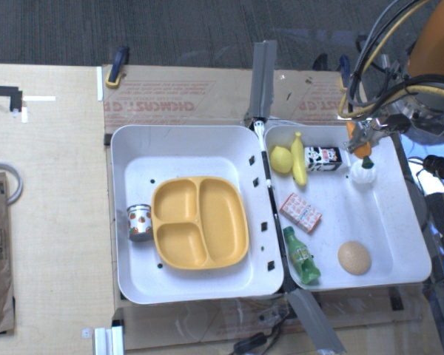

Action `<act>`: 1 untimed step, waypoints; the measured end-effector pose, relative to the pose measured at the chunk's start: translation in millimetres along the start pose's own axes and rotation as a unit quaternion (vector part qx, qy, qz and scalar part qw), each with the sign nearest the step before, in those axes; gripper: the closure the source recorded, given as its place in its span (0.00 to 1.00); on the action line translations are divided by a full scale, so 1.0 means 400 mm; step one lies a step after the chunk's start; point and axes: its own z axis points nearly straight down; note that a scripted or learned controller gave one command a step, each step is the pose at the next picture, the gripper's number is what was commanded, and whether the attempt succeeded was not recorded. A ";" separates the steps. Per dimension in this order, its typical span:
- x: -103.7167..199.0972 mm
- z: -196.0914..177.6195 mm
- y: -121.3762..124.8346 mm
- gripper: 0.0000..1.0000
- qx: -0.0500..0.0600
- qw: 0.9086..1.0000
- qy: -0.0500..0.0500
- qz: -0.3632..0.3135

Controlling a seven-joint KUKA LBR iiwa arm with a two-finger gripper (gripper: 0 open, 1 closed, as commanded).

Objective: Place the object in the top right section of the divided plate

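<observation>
Hovering over the right bin (pixel 411 220), the gripper (pixel 364 140) sits above a carrot toy (pixel 364 165); can't tell its grip.

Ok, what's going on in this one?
The robot arm's hand is over the right bin, at a small white and orange object near its far edge. Whether it holds it is unclear. The yellow divided plate sits in the left bin, its sections unfilled, so nothing is placed yet.

Bright, even overhead light, soft shadows, mild glare on the white bins (pixel 126 272).
</observation>
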 end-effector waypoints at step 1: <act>0.260 0.140 -0.108 1.00 0.001 0.997 0.001 0.077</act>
